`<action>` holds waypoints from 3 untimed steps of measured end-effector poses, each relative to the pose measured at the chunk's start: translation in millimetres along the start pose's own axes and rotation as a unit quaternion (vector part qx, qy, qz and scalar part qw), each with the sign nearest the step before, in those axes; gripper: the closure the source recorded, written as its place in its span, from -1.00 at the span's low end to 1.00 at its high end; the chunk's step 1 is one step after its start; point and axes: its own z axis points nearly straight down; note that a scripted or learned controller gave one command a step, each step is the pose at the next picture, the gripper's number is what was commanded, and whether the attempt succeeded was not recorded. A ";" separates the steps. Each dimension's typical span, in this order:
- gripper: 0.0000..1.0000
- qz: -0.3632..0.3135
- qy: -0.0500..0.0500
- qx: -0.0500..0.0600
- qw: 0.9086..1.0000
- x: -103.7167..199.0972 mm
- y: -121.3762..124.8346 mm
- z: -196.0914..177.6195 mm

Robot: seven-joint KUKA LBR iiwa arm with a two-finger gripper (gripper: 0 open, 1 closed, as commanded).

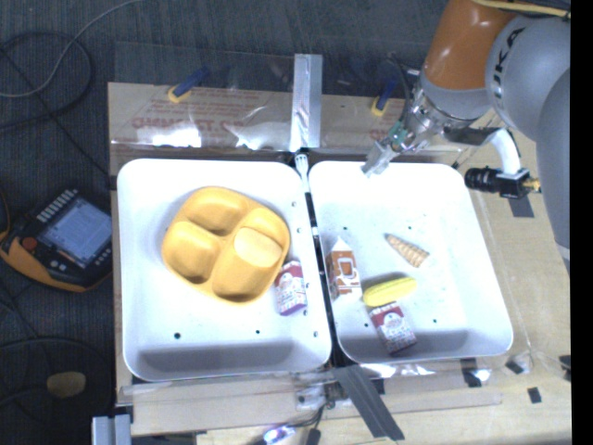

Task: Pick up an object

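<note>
My gripper point(378, 162) hangs over the far rim of the right bin point(482, 248), near its back left corner, with nothing seen between its fingers. In the right bin lie a tan ridged cone point(407, 248), a yellow banana-shaped piece point(388, 290), a red and white carton point(344, 272) by the left wall, and a dark red can point(393, 327) near the front. The left bin point(139, 276) holds a big yellow bell-pepper-shaped toy point(223, 242) and a small red can point(291, 288) by its right wall.
A metal divider strip point(307, 100) runs back from between the bins. Blue and yellow clamps point(188, 83) sit on the taped board behind. A pendant controller point(65, 239) lies on the floor at left. The arm's grey body point(547, 91) fills the upper right.
</note>
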 end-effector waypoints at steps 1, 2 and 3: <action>1.00 0.046 0.002 0.001 0.999 59.4 12.5 19.5; 1.00 -0.009 0.000 0.001 1.000 100.7 46.5 7.4; 1.00 -0.169 0.000 0.000 0.986 119.7 -13.1 -48.4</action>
